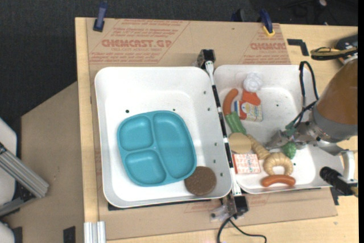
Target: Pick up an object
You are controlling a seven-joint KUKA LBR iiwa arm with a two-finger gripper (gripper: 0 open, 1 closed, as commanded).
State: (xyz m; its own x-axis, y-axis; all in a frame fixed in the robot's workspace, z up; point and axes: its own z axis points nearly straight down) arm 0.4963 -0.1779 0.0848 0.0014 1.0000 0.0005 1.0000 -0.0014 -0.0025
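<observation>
The right bin (284,78) holds several toy foods. An orange-red sausage (230,101) lies beside a small bottle (251,101) with a white cap. Below them are a green piece (234,122), a tan bread piece (241,142), a red-and-white card (246,164), a beige pretzel-like ring (277,163) and a red sausage (278,181). My gripper (288,137) reaches in from the right, low over the bin's right half. It hangs just above a small green object (290,151) and right of the bread piece. The grey wrist (333,125) hides part of the bin's right side.
The left bin (148,85) carries a teal divided plate (156,147) and a brown round disc (201,180) at its front right corner. A black clip (207,57) sits where the two bins meet. A cable (304,79) loops over the right bin's far edge.
</observation>
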